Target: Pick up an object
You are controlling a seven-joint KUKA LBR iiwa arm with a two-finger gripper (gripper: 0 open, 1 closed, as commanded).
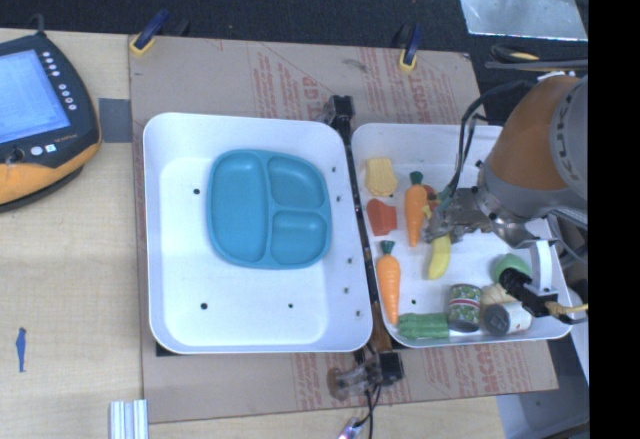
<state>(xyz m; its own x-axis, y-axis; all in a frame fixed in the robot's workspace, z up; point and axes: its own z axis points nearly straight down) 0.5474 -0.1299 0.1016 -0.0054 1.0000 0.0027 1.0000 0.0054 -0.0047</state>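
Observation:
The right bin (470, 139) holds several toy foods. An orange carrot (415, 208) lies upright in view beside a red piece (381, 217) and a yellow ridged piece (380, 175). A second carrot (388, 278) lies lower left, and a yellow banana (438, 258) sits in the middle. My gripper (441, 223) is low in this bin, between the upper carrot and the top of the banana. Its tip is dark and partly hidden by the wrist. I see nothing held in it.
A green cucumber (423, 327), a small can (463, 307), a bottle (506, 317) and a green round piece (513, 267) crowd the right bin's lower part. The left bin (180, 307) holds a blue divided plate (268, 208). A teach pendant (40, 122) lies at far left.

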